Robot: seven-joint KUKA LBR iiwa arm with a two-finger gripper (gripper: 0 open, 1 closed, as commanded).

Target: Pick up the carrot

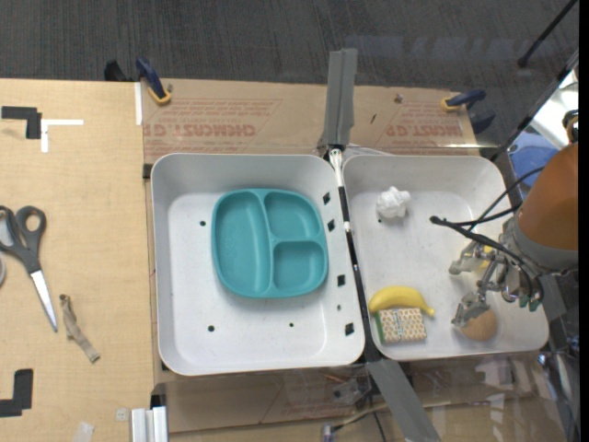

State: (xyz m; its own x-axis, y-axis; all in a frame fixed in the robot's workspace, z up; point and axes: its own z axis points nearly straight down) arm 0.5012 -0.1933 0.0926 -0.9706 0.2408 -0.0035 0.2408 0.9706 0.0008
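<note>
Carrot hard to confirm; the only candidate is a tan lump (480, 328) in the right bin's (433, 178) front right corner. Gripper (460, 293) hangs just beside it, fingers spread wide with nothing between. Banana (400, 298) and speckled sponge (402, 325) sit along the same bin's front edge.

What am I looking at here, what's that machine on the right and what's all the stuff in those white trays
This is one camera fixed above a workbench, looking down at a slant. The machine at the right is a robot arm, grey with an orange band, ending in a gripper for grasping things. It reaches into the right bin, hovering near a small tan lump; whether it holds anything is too unclear to tell. That bin also has a banana, a speckled block and a crumpled white wad. The left bin holds a teal divided plate. Scissors lie on the bench at the left.
</note>
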